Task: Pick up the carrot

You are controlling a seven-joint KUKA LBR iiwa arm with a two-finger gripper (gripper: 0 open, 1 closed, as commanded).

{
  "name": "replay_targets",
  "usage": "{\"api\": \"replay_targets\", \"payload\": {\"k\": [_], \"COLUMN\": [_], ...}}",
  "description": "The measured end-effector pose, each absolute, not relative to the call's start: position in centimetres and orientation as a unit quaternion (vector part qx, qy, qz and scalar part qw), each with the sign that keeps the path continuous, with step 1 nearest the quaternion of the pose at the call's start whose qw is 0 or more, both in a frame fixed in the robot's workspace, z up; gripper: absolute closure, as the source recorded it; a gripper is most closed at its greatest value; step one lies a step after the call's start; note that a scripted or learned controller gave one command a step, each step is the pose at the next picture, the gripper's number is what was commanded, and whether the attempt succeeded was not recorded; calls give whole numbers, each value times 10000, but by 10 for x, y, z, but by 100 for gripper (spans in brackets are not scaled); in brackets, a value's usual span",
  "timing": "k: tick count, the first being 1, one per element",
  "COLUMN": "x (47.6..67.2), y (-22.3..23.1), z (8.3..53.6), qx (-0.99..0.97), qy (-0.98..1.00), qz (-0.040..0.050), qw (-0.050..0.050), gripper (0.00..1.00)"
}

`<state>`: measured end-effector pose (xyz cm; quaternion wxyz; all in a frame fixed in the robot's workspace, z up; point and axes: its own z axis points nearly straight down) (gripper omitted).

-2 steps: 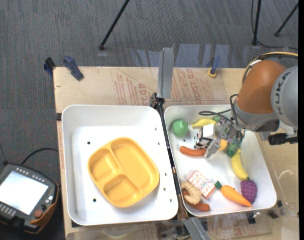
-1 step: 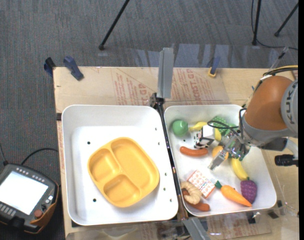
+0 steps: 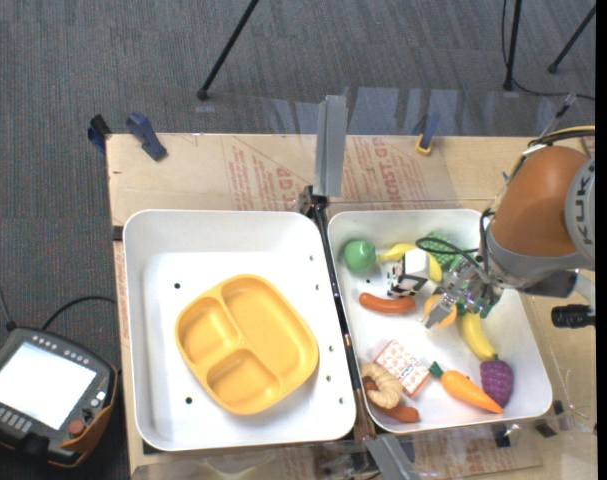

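Jaws: I see the gripper (image 3: pixel 445 313) low in the right bin (image 3: pixel 513 363), fingers spread apart with nothing between them.
Arm: it comes in from 3 o'clock; the orange band (image 3: pixel 539 203) sits above the grey wrist, at 1 o'clock from the fingers.
Sausage: I read a red sausage (image 3: pixel 387 303) just beside the fingers at 9 o'clock.
Cow: a small black-and-white cow (image 3: pixel 409 274) stands at 10 o'clock from the fingers, close by.
Banana: one banana (image 3: pixel 476 337) lies at 4 o'clock, just beside the fingers; I cannot tell whether they touch.
Ball: a green ball (image 3: pixel 359 255) rests further out at 10 o'clock, near the bin's left wall.
Carrot: the carrot (image 3: pixel 468 389) lies at 6 o'clock from the fingers, well apart from them, near the front wall, leaf end pointing to 9 o'clock.
Grapes: purple grapes (image 3: pixel 496 378) sit just beside the carrot at 2 o'clock from it.
Box: a small red-and-white box (image 3: pixel 402 367) lies at 9 o'clock from the carrot.
Pastry: I see a tan pastry (image 3: pixel 381 387) at the box's 7 o'clock.
Left bin: the left bin (image 3: pixel 153 268) holds a yellow tray (image 3: pixel 246 343).
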<state>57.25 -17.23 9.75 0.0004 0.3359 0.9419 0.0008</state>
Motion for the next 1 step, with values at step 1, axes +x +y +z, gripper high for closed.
{"api": "replay_targets", "payload": {"k": [1], "x": [557], "y": [-159], "z": [181], "qx": [4433], "qy": [8964], "qz": [5], "qw": [18], "gripper": [100]}}
